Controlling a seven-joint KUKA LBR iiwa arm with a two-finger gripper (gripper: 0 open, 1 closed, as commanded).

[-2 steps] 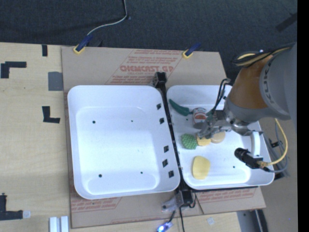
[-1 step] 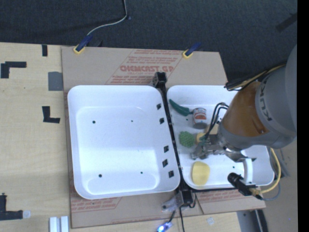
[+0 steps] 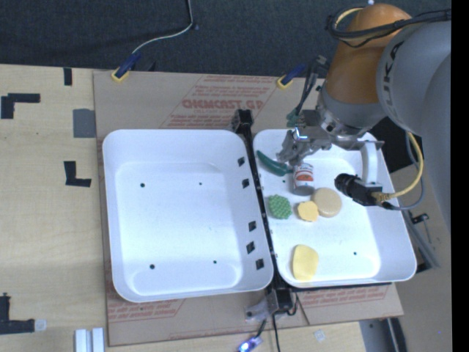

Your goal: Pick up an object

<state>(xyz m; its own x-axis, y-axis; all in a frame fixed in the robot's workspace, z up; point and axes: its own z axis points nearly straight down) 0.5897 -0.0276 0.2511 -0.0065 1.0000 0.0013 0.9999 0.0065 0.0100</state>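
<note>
Several small things crowd the right bin: a teal piece, a small jar, a green patch, yellow and tan rounds. The gripper hangs low over the teal piece and jar; I cannot tell how its claw stands. Closing here could catch two items or knock the jar over, since they lie so close

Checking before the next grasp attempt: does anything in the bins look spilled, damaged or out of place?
Nothing stands out. The green piece, small yellow piece, tan disc and yellow block lie loose in the right bin, with the gripper above them.
</note>
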